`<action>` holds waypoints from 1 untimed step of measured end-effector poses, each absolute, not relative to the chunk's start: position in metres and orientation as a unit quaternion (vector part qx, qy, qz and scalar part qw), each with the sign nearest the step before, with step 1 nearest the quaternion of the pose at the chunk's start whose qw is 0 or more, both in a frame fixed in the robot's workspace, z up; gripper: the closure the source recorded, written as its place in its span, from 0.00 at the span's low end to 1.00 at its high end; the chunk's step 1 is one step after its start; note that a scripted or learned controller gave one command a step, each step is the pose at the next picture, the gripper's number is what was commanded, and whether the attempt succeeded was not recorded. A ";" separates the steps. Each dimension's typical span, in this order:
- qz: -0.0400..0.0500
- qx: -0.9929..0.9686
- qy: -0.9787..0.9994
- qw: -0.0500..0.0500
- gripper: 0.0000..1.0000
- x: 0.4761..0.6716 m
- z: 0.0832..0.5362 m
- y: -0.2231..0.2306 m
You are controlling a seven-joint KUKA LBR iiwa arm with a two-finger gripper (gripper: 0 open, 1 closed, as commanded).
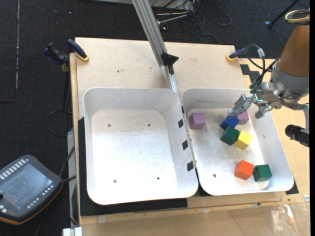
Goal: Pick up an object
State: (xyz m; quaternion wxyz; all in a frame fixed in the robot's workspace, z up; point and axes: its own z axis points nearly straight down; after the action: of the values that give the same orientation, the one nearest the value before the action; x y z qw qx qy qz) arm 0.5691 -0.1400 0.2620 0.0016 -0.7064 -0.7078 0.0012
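The right bin (275, 146) holds several small blocks. A purple cube (197, 120) lies near its left wall. A blue block (229, 122), a dark green cube (230, 135) and a yellow cube (242, 140) crowd together in the middle, with a small pink-purple block (243, 116) just behind them. An orange cube (244, 170) and a green cube (262, 172) sit side by side near the front. My gripper (250, 107) hangs over the back of the cluster, above the pink-purple block, open with nothing between its fingers.
The left bin (98, 132) sits beside the right one, sharing a middle wall. A slanted metal pole (150, 23) comes down to the bins' back junction. Clamps mark the board's back corners. A teach pendant (24, 186) lies at the lower left.
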 end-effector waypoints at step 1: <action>0.000 -0.707 -0.707 0.000 0.00 0.570 0.264 -0.140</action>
State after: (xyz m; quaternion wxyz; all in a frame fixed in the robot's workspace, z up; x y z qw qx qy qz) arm 0.5698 -0.1402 0.2641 -0.0001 -0.7069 -0.7074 0.0002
